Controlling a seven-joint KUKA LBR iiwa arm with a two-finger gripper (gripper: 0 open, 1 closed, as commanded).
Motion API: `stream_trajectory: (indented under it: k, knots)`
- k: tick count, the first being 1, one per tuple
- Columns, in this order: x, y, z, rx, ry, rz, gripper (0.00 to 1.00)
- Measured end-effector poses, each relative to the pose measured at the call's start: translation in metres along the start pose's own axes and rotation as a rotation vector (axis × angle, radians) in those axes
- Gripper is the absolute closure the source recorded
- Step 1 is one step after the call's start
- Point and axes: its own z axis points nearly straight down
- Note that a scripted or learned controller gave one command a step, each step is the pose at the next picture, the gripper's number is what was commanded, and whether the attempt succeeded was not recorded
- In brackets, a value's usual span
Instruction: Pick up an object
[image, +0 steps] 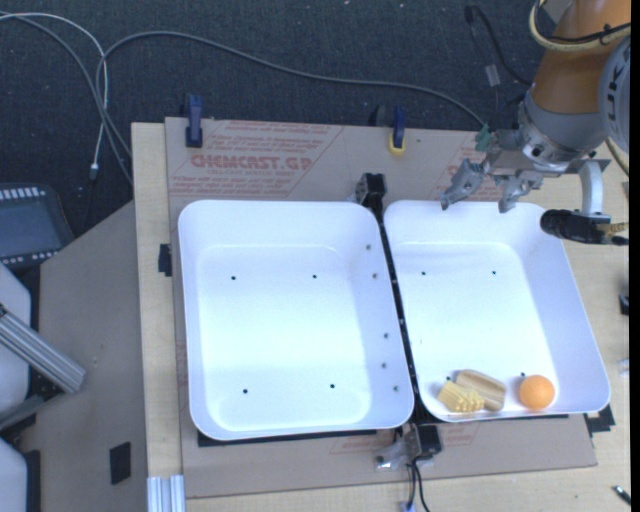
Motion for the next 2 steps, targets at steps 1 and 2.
stream_trajectory:
  k: [1,2]
  knots:
    - [0.000,0.000,0.000,0.000,0.000,0.000,0.00]
    - [0.000,0.000,-0.011,-0.002,0.000,0.000,1.00]
